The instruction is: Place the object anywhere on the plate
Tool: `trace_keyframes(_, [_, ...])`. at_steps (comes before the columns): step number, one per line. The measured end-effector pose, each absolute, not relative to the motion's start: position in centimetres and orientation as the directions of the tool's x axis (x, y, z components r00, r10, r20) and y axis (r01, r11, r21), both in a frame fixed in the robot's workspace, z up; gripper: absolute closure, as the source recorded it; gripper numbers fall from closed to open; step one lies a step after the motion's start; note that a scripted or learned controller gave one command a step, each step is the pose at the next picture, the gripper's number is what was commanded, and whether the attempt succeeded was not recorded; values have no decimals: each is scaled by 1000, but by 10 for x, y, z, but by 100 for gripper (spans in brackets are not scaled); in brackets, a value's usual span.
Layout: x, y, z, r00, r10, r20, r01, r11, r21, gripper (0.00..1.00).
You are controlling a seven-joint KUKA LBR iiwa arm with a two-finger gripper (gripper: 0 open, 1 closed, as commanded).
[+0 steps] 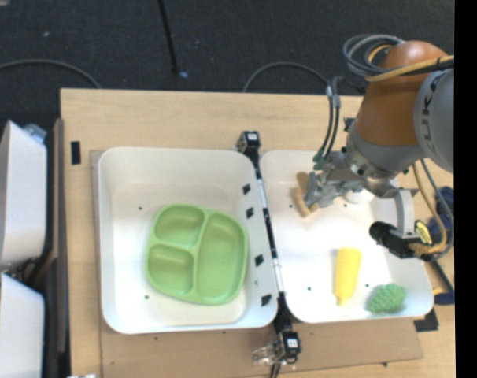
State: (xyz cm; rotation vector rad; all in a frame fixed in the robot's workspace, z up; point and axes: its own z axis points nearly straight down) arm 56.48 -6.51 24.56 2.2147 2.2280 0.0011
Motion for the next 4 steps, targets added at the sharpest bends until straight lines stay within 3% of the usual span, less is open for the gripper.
trace_keyframes(3, [548, 111, 248, -9, 1000, 2, 1000, 9, 1, 100])
trace_keyframes(4, [548, 107, 248, -3, 1000, 1, 1000, 3, 1, 0])
